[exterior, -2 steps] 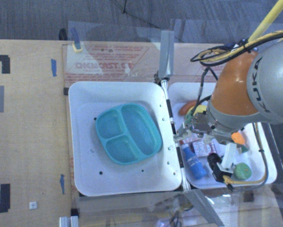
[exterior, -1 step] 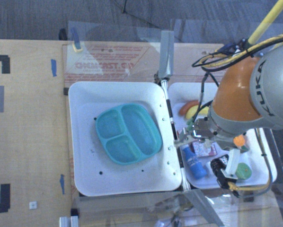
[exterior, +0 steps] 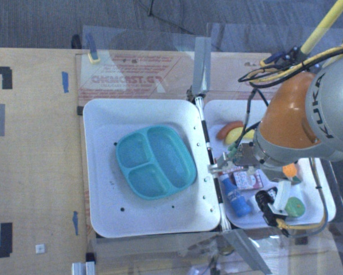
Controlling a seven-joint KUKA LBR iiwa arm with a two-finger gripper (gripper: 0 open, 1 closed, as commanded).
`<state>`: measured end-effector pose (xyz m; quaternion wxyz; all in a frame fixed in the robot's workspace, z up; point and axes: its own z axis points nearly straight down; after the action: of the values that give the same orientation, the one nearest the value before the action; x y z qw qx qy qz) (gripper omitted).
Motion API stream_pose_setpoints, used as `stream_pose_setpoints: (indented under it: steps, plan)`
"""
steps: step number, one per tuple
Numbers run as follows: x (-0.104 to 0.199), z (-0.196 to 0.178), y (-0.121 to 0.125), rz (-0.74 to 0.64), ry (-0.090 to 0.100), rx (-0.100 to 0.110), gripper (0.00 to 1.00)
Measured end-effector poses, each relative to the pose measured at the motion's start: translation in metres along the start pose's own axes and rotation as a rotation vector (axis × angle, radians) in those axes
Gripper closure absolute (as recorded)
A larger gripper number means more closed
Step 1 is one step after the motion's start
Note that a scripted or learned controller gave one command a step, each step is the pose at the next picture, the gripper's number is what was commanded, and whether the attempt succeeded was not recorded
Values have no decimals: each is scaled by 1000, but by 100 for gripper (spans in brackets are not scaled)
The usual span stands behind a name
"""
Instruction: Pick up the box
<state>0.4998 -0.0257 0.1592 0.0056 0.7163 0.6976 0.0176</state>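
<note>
Blue bottle point(exterior: 236, 200): nearest to you in the right bin point(exterior: 330, 202), lying close to the wall that divides the two bins.
Green round piece point(exterior: 295, 207): same near end of the right bin, towards its outer side, well apart from the bottle.
Box point(exterior: 249, 180): the task's thing, small, pink and white. You find it lying flat in the right bin, just beyond the bottle and just beside it, partly under the arm's wrist.
Gripper point(exterior: 227, 162): low over the right bin, beside the dividing wall, at the box's left edge. You cannot tell from this view whether it is released or clenched, and nothing is seen held in it.
Teal plate point(exterior: 155, 162): three compartments, alone in the middle of the left bin point(exterior: 102, 211), which rests on the bench point(exterior: 34, 153).
Yellow and red fruit point(exterior: 232, 132): far end of the right bin, partly behind the arm.
Step in hand: judged as the approach, with the box not yet lifted.
Next move: you would want the gripper centred over the box, away from the wall and clear of the bottle, before closing and lifting.
</note>
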Motion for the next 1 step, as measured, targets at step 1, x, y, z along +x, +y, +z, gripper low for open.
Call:
stream_pose_setpoints:
  steps: [1]
  plan:
    - [-12,16,10,8,2,-8,0]
